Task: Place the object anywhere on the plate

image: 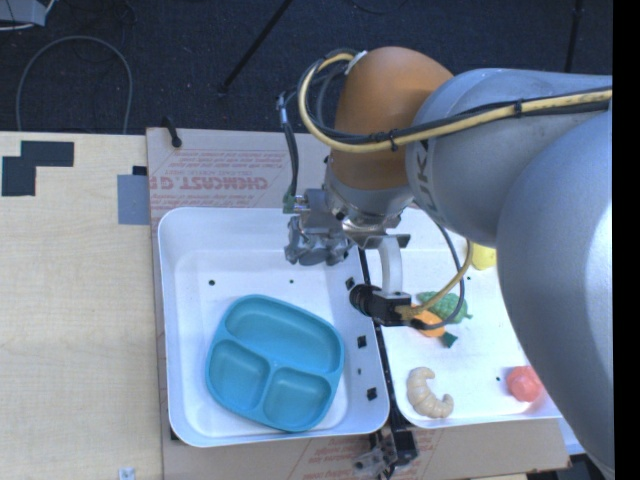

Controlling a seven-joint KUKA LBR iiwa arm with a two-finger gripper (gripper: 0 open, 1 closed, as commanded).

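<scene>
**Hovering past the plate, load unknown**

The arm [530,168] reaches in from the plate's right and hides much of the right bin [480,413]. The left bin [170,318] holds the plate [275,363], which lies flat with its compartments bare, ready to take a drop. The gripper [318,240] hangs just beyond the plate's far edge, over bin floor. I cannot tell whether it is open or carries anything. The likely objects lie right of the plate, in the right bin: a pastry [428,393], a carrot [435,320], a red ball [523,384] and a yellow toy [483,258]. Nothing sits on the plate, so the placing looks undone.
</scene>
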